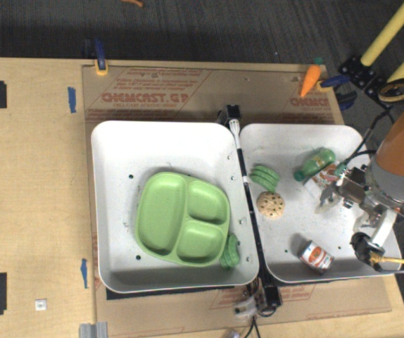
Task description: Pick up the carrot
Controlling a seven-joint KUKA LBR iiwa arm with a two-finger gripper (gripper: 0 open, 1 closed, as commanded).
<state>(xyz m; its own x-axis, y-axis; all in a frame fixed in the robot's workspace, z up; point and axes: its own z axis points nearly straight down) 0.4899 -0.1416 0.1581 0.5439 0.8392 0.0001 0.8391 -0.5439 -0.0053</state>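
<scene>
The carrot (310, 78), orange with a green top, lies on the cardboard bench behind the right bin (286, 141), outside both bins. My gripper (333, 186) hangs low over the right side of the right bin, well in front of the carrot and apart from it. It is just beside a green bottle-shaped toy (314, 163). The arm's grey wrist and orange band cover the bin's right edge.
The right bin also holds a green ridged toy (264, 176), a speckled cookie (270, 203) and a small can (316, 255). A green divided plate (182, 219) fills much of the left bin (117, 153). Blue clamps and yellow poles stand near the carrot.
</scene>
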